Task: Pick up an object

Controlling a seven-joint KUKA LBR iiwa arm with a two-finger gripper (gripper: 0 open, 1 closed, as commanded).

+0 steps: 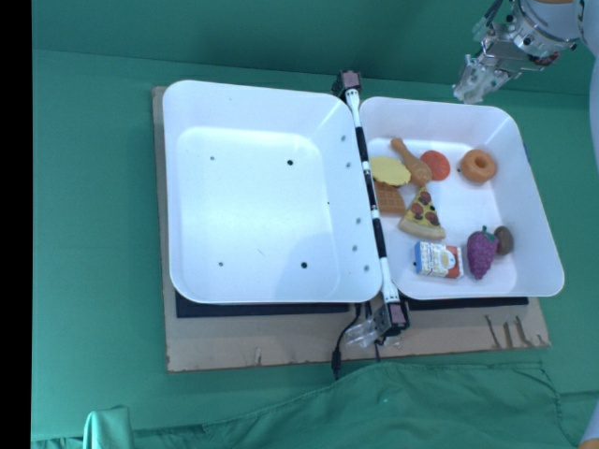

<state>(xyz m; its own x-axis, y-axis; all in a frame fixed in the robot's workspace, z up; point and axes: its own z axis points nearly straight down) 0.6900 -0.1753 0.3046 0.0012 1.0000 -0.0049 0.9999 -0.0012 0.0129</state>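
left bin (253, 110): open floor, free access | right bin (529, 204): toys crowd left and front; donut (478, 166) near back; bare floor at right-centre | divider rod (367, 190) stands between bins

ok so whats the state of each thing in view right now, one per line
gripper: raised over the far rim of the right bin, holding nothing visible
left bin: no items inside
right bin: holds all the toy food
donut: lying flat
drumstick: lying on its side, touching the waffle cone
pizza slice: lying flat
milk carton: tipped on its side
grapes: lying beside the carton
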